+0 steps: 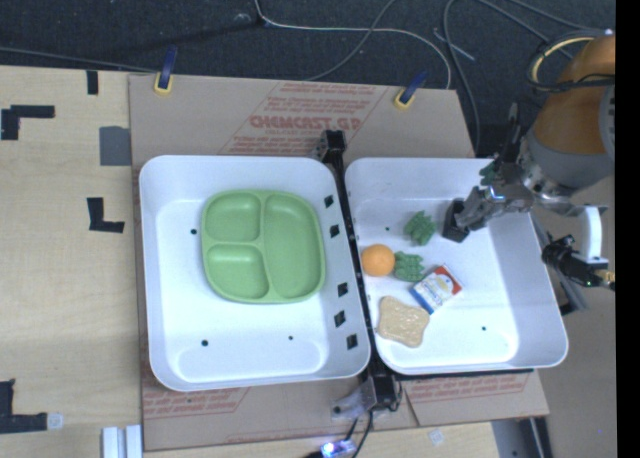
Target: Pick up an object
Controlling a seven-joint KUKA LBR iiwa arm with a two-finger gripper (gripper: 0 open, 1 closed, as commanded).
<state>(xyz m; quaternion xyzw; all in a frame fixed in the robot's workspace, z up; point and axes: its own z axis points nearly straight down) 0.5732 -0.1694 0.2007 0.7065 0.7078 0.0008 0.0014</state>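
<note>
A green divided plate [263,246] lies in the left white bin [165,246].

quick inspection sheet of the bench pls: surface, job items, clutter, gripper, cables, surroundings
Surface: two white bins, left bin, right bin, on cardboard sheet.
Job's things: in right bin, orange ball, two green pieces, toast, small packet.
Clutter: green divided plate in left bin.
Grippers: gripper low over right bin, beside upper green piece, holding nothing seen.
Cables: loose cables behind bench.
Surroundings: dark floor, clamps.
</note>
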